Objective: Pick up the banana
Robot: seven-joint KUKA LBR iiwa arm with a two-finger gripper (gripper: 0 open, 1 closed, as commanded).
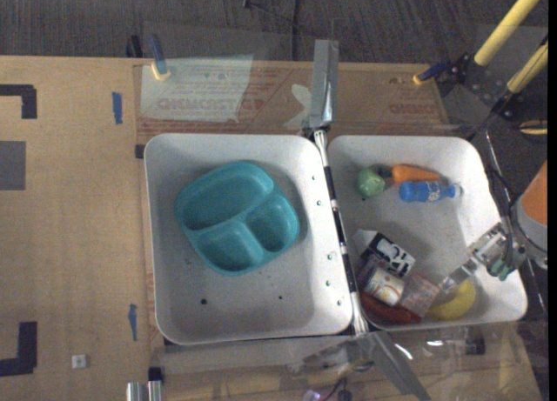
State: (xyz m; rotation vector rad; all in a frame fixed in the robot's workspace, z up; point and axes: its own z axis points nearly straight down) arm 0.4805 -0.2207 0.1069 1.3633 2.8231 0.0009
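Two white bins (165, 217); one teal tray (237, 215) in the left. One banana (459, 301) lies in the right. Gripper (484, 262) beside it, grip state indeterminable.

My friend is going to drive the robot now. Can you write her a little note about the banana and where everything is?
Gripper: low in the right bin, its tips just above the banana.
Banana: in the near right corner of the right bin, lying on the floor beside a small can and a red item. Not lifted.
Also in that bin: a green ball, a carrot and a blue bottle at the far side.
Left bin: a teal divided plate.
Done: reaching. Left: grasp and lift the banana.
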